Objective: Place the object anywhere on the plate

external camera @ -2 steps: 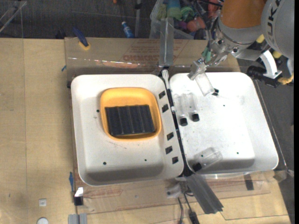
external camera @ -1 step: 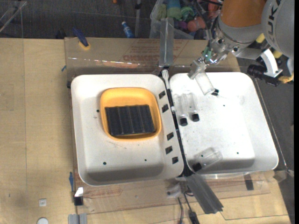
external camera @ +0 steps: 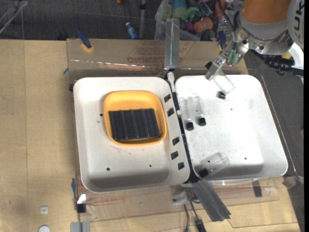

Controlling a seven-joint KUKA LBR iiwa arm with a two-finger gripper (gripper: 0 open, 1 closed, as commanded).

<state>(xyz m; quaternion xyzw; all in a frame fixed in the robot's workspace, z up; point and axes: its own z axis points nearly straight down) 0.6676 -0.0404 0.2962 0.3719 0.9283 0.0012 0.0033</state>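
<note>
Bench (external camera: 34, 129): pale wood. A small blue-and-yellow clamp (external camera: 86, 43) sits at its back left, beyond the bins.

Left bin (external camera: 91, 163): shallow and white. An orange plate (external camera: 110, 100) lies in the middle of it, flat, with rounded corners.

On the plate: a dark ridged block (external camera: 134, 123), rectangular, lying flat. It sits within the plate's rim and towards the near side. Its ribs run front to back. Nothing is touching it from above.

Seam between the bins: a row of small black tabs (external camera: 175, 141) runs along the inner edge.

Right bin (external camera: 260, 144): white. Two clear tubes with black caps (external camera: 194, 114) lie side by side close to the seam, caps pointing to the near side. Another clear piece (external camera: 213, 162) lies tilted near the front left corner. A further clear piece (external camera: 225, 85) lies towards the back of this bin, with a small black bit (external camera: 221, 94) just beside it.

Back of the bench: a clear box of coloured toys (external camera: 193, 6), behind the bins.

Arm (external camera: 263, 6): comes in from the upper right, orange band showing. The gripper (external camera: 216, 70) hangs over the back edge of the right bin, right above the rearmost clear piece and well apart from the plate. Cannot tell whether it is released, clenched, or grasping anything; the tip is too small and cluttered to read.
</note>
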